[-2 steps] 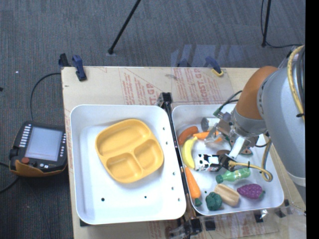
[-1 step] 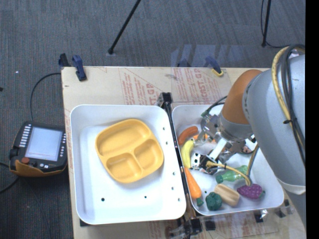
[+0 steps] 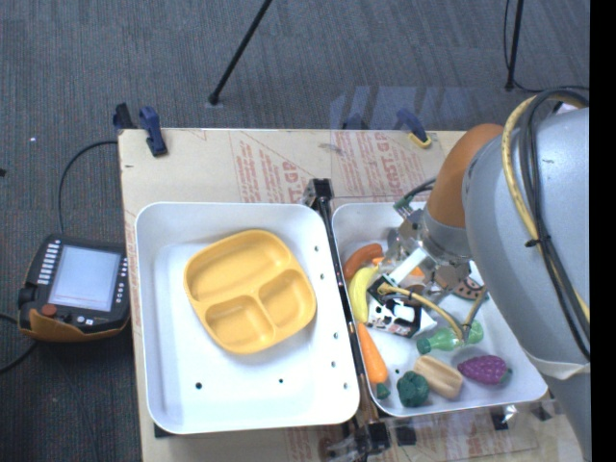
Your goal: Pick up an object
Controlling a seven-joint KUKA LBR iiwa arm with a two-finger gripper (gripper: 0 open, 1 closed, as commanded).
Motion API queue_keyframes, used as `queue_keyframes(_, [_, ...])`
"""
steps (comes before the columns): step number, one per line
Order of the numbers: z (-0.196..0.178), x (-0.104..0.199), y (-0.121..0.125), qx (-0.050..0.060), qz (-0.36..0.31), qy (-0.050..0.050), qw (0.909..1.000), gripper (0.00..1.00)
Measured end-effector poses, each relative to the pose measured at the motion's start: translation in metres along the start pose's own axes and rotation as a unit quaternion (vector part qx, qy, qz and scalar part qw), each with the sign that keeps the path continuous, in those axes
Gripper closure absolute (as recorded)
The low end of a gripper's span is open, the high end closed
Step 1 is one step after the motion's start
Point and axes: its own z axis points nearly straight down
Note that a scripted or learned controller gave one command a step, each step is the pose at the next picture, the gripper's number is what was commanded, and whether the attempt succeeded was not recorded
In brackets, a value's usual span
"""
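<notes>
My gripper (image 3: 430, 282) hangs low over the middle of the right bin (image 3: 371, 212), under the orange wrist band. Toy foods lie around it. A yellow banana (image 3: 359, 293) and a red-orange piece (image 3: 362, 256) are to its left. An orange carrot (image 3: 373, 354) lies along the bin's left wall. A green piece (image 3: 452, 337) sits just below the gripper. Near the front edge are a dark green broccoli (image 3: 414, 389), a tan bun (image 3: 439, 375) and purple grapes (image 3: 483, 369). The arm hides the bin's right part.
The left bin (image 3: 154, 258) holds a yellow divided plate (image 3: 250, 290). A teach pendant (image 3: 72, 289) lies on the floor left of the bench. Clamps (image 3: 151, 129) grip the bench's back edge. Tripod legs stand on the carpet behind.
</notes>
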Motion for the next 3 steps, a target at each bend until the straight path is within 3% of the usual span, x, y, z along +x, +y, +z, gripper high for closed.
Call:
queue_keyframes(1, [0.001,-0.047,-0.022,0.001,0.126,-0.001,0.992,0.0])
queue_keyframes(2, [0.0,-0.007,0.002,0.0,0.178,0.0,0.984,0.0])
queue_keyframes(3, [-0.009,-0.007,-0.001,0.004,0.172,-0.003,0.9851,1.0])
